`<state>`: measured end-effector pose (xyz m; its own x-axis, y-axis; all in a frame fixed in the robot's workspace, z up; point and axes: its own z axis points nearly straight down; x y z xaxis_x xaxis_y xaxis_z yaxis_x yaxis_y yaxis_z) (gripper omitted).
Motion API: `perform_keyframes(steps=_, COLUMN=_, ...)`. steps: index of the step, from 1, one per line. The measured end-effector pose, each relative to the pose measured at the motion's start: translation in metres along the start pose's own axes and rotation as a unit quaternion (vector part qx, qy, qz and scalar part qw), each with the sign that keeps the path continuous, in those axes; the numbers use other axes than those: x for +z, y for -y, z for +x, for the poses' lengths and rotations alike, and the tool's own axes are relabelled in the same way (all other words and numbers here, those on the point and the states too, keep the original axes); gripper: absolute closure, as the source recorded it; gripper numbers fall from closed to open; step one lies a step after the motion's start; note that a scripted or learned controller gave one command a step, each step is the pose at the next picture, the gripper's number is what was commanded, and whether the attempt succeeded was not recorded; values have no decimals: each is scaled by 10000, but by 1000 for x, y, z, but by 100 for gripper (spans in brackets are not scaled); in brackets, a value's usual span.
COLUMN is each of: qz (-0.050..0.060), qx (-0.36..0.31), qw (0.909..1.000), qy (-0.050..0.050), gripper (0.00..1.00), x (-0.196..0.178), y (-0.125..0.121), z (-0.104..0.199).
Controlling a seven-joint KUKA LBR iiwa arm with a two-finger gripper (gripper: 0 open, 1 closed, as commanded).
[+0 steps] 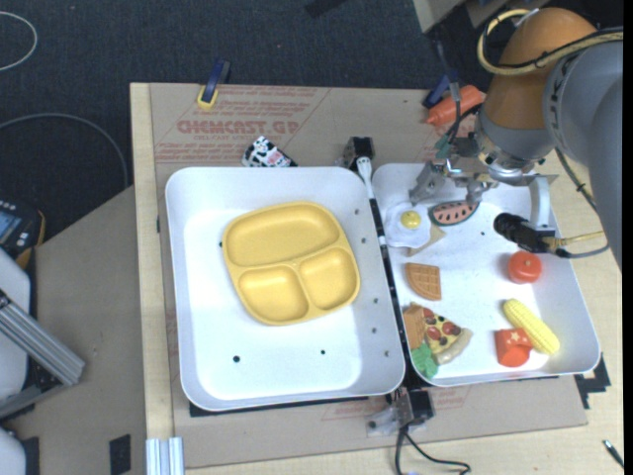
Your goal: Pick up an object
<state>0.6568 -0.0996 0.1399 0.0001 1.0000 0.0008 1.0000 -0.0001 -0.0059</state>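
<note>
My gripper (450,188) hangs over the back left part of the right bin (574,305). A watermelon slice (453,212) sits directly under it, touching or nearly touching it. To the left of the slice lies a fried egg (409,222). Also in this bin are a waffle piece (425,281), a pizza slice (438,332) on a green leaf, a red tomato (524,266), a yellow corn cob (531,326) and a small red piece (511,348).
The left bin (193,295) holds a yellow divided plate (290,262). Behind the bins on the bench lie a black-and-white toy (265,153), a blue-yellow clamp (211,85) and an orange object (447,109). The arm crosses the right bin's back right corner.
</note>
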Motion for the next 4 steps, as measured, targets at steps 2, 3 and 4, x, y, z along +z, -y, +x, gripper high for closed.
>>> perform_keyframes(steps=2, qz=-137, qx=0, qw=9999, qy=40, gripper=100, x=30, y=-7, z=-2)
perform_keyframes(steps=3, qz=-67, qx=-1, qw=10000, qy=11, gripper=100, x=-35, y=-7, z=-4)
perform_keyframes(steps=4, qz=-72, qx=-6, qw=10000, qy=13, gripper=100, x=-89, y=-8, z=-4)
